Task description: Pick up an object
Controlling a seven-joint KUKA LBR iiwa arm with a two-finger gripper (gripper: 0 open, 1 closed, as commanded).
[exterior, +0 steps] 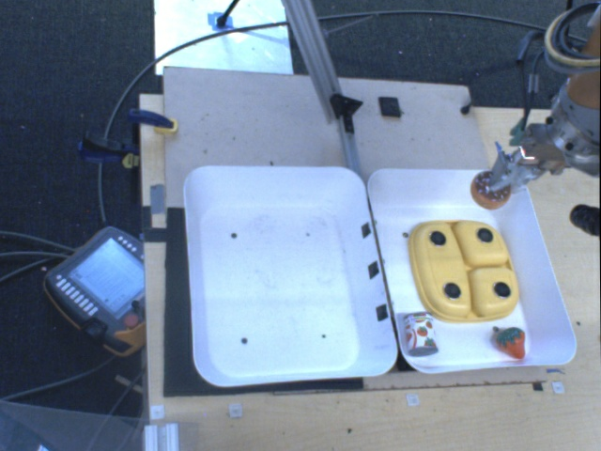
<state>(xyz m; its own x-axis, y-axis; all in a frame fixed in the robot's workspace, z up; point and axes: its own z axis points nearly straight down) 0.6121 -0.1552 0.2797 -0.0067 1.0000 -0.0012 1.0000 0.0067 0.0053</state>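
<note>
**Pincer over a small round piece at the right bin's far edge**

In the camera view, the gripper (498, 178) reached in from the right and hung at the far edge of the right bin (554, 280), near its far right corner. Its fingertips met a small brown doughnut-like ring (487, 192), which sat just below and to the left of them, on or just over the bin's rim. Whether the pincer had closed on the ring or merely touched it could not be told.

A yellow four-lobed tray (463, 269) lay in the middle of the right bin. A small printed cup (420, 334) lay at the near left corner, and a toy strawberry (511, 342) near the near right corner. The left bin (202, 252) lay alongside.
</note>
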